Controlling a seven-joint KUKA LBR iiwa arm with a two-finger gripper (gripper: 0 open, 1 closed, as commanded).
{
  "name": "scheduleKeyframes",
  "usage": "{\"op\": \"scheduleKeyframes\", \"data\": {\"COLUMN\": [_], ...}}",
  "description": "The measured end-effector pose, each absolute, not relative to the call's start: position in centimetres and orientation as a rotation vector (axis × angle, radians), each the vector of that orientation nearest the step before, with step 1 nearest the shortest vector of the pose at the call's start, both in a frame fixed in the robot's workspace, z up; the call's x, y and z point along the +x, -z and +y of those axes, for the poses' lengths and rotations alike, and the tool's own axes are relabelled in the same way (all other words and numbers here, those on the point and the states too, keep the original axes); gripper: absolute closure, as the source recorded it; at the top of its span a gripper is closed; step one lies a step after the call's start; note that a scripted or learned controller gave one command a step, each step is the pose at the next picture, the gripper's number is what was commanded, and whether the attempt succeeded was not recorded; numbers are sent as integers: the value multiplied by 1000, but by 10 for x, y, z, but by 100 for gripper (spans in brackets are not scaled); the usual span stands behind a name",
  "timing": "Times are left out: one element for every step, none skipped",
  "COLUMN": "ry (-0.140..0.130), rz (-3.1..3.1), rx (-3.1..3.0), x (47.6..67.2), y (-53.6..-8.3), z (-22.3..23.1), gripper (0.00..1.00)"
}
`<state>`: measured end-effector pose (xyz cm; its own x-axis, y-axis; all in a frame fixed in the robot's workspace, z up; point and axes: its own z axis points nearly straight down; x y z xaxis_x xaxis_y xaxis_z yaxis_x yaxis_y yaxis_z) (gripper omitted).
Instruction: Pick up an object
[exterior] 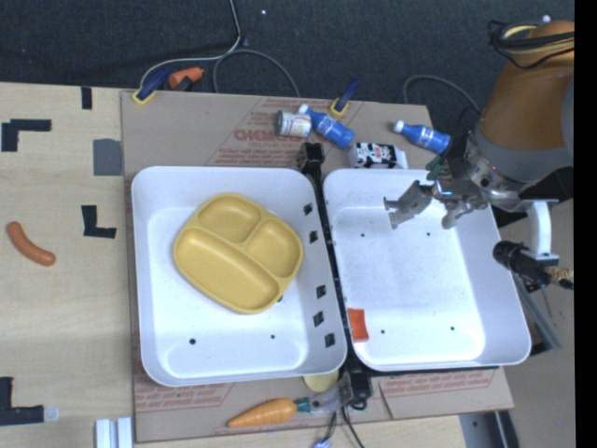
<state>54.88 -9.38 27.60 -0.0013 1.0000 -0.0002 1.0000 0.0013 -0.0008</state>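
Observation:
A yellow divided plate [239, 250] lies in the left bin [159, 343]. The right bin [485, 334] holds a small orange block [357, 324] near its front left corner. My gripper [431, 206] hangs over the far part of the right bin, its two grey fingers [405, 203] spread apart with nothing between them. It is well away from the orange block and from the plate.
Outside the bins lie a toy carrot [262, 413] at the front, a sausage [30, 244] at far left, two blue-and-white bottles [317, 124] and a small box [377, 156] at the back. Black clips join the bins along the middle divider [322, 241].

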Motion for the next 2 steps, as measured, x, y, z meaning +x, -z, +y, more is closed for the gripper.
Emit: {"op": "scheduleKeyframes", "data": {"ry": [-18, -2], "rz": [-2208, -2224], "rx": [-2213, -2218], "x": [530, 570], "y": [-119, -83], "z": [-111, -94], "gripper": [0, 0]}}
